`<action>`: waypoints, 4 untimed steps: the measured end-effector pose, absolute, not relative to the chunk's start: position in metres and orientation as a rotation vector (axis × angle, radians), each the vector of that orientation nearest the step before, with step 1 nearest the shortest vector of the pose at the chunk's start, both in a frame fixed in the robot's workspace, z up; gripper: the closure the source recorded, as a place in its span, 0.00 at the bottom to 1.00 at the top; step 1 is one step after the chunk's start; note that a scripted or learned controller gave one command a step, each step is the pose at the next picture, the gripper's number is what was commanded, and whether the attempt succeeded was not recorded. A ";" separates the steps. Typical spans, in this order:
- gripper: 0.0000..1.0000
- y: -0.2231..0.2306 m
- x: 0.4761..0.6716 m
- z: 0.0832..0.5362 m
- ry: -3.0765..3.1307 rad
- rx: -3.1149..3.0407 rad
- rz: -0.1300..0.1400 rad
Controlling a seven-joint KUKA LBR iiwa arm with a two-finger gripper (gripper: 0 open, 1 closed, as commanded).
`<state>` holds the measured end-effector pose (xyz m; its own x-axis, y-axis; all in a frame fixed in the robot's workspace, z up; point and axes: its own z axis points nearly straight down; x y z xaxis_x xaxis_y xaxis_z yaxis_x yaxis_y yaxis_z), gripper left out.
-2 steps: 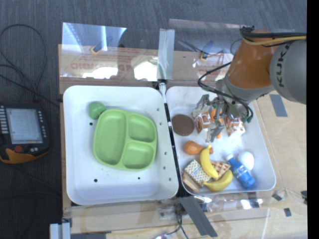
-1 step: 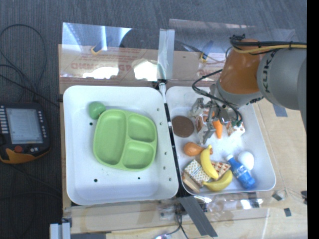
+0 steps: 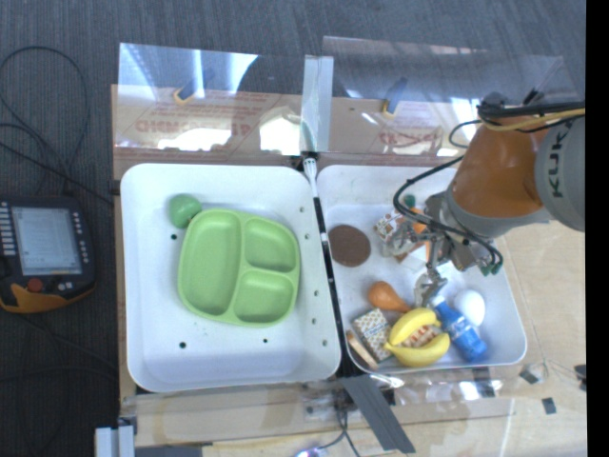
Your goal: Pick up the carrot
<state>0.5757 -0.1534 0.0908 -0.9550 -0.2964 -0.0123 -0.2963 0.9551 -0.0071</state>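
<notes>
Right bin [image 3: 515, 343], lower middle: carrot [image 3: 385, 296], orange, lying on the bin floor, thick end toward the left, unheld.

Gripper [image 3: 430, 284] low over the right bin, just right of the carrot and slightly above it in the view; metal fingers pointing down toward the gap between carrot and the blue bottle. Spread of the pincer not readable at this resolution: cannot tell whether wide or narrow. Nothing visible between the fingers.

Crowding round the carrot:
- Banana [image 3: 419, 339], yellow, directly below, close to touching.
- Checkered block [image 3: 371, 328], tan and white, below left, beside the banana.
- Blue bottle [image 3: 461, 332] with a white egg-like object [image 3: 470, 307], to the right, near the bin's lower right corner.
- Brown disc [image 3: 348, 245], above left, apart from the carrot.
- Small patterned item [image 3: 390, 228], above, partly under the wrist cables.

Arm's orange band [image 3: 497, 174] above the right bin's upper right; black cables looped beneath it.

Left bin [image 3: 143, 284]: green divided plate [image 3: 240, 266], three compartments, tilted slightly; green ball [image 3: 185, 209] touching its upper left edge.

Off the bench, far left on the dark floor: pendant [image 3: 43, 252] with screen, cable attached.
</notes>
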 end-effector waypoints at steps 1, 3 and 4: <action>0.00 -0.099 0.527 0.091 3.099 -0.430 -0.006; 0.00 -0.183 0.524 0.275 3.100 -0.423 -0.011; 0.00 -0.129 0.505 0.151 3.100 -0.549 0.010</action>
